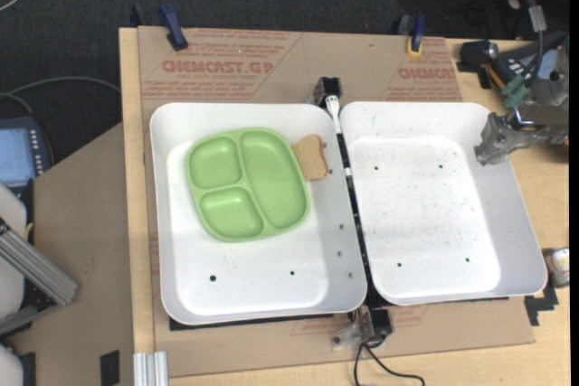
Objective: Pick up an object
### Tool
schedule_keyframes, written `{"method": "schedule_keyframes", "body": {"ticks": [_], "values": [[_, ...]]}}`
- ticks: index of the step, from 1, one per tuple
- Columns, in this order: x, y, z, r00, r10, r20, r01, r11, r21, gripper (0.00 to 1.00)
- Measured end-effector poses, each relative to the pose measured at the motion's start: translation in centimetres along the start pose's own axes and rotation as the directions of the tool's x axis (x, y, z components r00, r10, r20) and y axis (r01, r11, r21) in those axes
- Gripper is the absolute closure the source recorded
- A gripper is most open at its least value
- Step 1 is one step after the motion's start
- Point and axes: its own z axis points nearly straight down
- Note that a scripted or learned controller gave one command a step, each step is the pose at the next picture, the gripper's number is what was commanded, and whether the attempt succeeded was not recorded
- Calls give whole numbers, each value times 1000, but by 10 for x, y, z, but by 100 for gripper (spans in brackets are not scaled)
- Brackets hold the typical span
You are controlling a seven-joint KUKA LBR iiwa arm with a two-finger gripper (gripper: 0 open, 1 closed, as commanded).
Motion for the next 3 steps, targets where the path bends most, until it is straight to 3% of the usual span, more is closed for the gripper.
{"method": "schedule_keyframes", "body": {"ticks": [1,2,3], "values": [[-63,53,-55,1000,7,8,-6,1000,-25,100],[-37,21,44,1000,2,0,-2,1000,-4,100],[-56,51,-50,1000,1,7,-1,1000,-30,100]]}}
